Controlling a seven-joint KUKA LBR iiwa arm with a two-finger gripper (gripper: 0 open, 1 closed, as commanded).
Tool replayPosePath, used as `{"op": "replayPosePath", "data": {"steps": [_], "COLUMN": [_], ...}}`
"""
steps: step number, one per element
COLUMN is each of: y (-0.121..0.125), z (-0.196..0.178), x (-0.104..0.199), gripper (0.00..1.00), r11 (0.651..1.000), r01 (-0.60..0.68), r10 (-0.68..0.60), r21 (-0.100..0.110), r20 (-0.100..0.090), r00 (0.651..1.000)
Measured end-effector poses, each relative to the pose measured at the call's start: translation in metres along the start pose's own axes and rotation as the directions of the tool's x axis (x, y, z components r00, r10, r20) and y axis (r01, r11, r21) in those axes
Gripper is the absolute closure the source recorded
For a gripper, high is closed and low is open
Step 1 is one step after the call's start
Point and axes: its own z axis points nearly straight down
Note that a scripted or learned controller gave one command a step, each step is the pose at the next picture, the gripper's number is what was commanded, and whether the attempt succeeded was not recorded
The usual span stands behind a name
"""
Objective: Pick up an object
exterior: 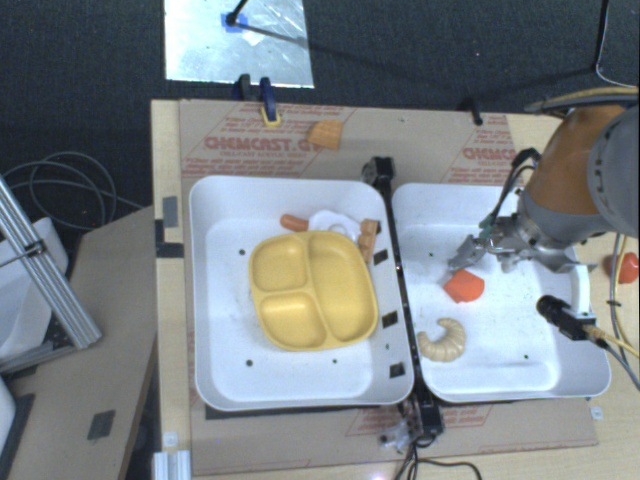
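1. Counted in the camera view: two white bins side by side, one yellow divided plate [312,290], one orange block [464,286], one tan croissant-shaped piece [444,339], one small orange sausage-shaped piece [294,223], one small brown piece [368,236], and one tan block [325,134] lying outside the bins.
2. Writing: the cardboard sheet [290,143] under the bins carries red print that reads roughly "CHEMCAST" along its far edge – the same print appears at the far right, partly cut off by the arm and harder to read.
3. Left bin [215,368]: it holds the yellow plate with three compartments, which takes up the middle. Behind the plate lie the sausage-shaped piece, a white object partly hidden by the plate's rim, and the brown piece close to the wall shared with the other bin.
4. Right bin [580,373]: it holds the orange block near the centre and the croissant-shaped piece nearer the front, the two apart.
5. The arm [580,183] reaches into the right bin; its pincer [465,256] hangs just above and behind the orange block – whether it is released or clenched, I cannot tell.
6. Beyond the table lies a shiny foil-like sheet [238,28] on dark floor.
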Motion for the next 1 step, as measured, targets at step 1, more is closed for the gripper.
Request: {"op": "replayPosePath", "data": {"steps": [1], "y": [-0.0335], "z": [-0.021], "x": [-0.0003], "gripper": [0.0], "r11": [1.0], "r01": [-0.005], "r10": [0.005], "r21": [0.003], "r20": [0.0], "r00": [1.0]}}
